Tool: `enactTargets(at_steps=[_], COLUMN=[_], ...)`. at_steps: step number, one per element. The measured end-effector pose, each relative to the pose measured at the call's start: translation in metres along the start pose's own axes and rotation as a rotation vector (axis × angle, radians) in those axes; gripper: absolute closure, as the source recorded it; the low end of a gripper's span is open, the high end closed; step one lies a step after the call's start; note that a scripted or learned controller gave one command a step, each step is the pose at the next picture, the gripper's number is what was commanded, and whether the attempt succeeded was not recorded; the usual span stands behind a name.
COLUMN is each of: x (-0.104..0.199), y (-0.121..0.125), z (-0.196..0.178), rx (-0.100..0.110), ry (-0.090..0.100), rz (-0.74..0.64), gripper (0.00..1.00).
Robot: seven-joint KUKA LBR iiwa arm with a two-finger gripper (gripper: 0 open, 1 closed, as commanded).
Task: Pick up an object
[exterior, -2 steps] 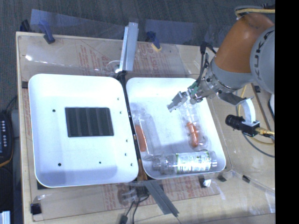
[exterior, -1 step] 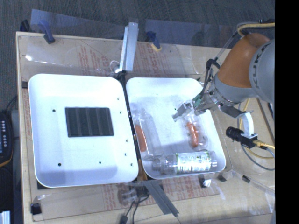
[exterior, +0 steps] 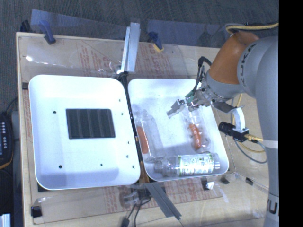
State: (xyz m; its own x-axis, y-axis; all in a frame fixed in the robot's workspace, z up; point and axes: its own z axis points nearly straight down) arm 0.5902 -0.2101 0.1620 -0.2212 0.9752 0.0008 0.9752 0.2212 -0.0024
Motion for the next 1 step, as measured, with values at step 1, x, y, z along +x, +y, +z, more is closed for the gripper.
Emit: enactTargets(at_steps=[1], x=[0.0080], y=[-0.0317], z=[-0.0141], rx=[0.000], ry=[0.001], rz=[-0.042], gripper=[0.00])
